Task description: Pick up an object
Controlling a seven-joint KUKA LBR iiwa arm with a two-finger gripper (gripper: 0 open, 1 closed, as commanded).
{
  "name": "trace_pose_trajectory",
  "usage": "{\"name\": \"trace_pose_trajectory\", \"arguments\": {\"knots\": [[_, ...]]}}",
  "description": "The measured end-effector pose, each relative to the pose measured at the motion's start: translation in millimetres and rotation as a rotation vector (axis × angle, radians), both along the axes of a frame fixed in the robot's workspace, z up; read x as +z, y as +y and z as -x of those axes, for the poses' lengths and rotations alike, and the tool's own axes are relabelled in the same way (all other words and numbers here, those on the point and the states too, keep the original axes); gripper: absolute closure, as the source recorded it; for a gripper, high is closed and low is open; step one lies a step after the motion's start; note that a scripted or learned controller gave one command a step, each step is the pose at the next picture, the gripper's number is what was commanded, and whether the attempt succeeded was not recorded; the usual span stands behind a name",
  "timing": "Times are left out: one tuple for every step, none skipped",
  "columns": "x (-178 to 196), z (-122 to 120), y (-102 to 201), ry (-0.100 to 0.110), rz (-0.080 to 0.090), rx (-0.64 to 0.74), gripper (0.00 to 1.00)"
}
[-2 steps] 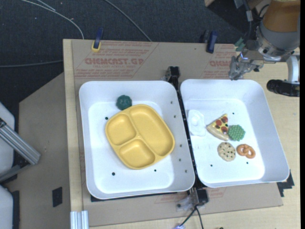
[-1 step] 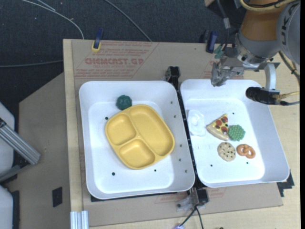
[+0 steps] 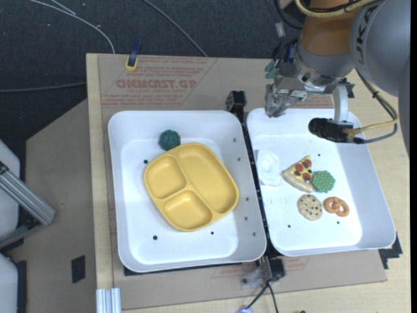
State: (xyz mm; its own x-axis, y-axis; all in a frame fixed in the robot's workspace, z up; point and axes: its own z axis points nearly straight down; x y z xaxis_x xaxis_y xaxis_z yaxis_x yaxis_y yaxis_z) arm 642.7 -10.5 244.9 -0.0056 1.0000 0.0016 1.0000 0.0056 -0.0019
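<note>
Jaws: hang over the far rim of the right bin; whether spread or clenched, cannot tell.
Pizza slice: in the right bin, nearer the camera than the jaws, well apart.
Green piece: touching the pizza slice.
Cookie, pretzel: nearer still.

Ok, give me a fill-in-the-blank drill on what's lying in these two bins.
1. The yellow divided tray lies in the ____ bin.
2. The pizza slice lies in the ____ bin.
3. The pretzel lies right beside the ____.
4. The claw hangs at the right bin's ____ edge.

Missing words: left; right; cookie; far
</note>
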Motion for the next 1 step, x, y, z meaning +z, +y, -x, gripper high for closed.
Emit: {"name": "trace_pose_trajectory", "arguments": {"knots": [[3.3, 16.9, 55.8, 0.001, 0.0, -0.001, 1.0]]}}
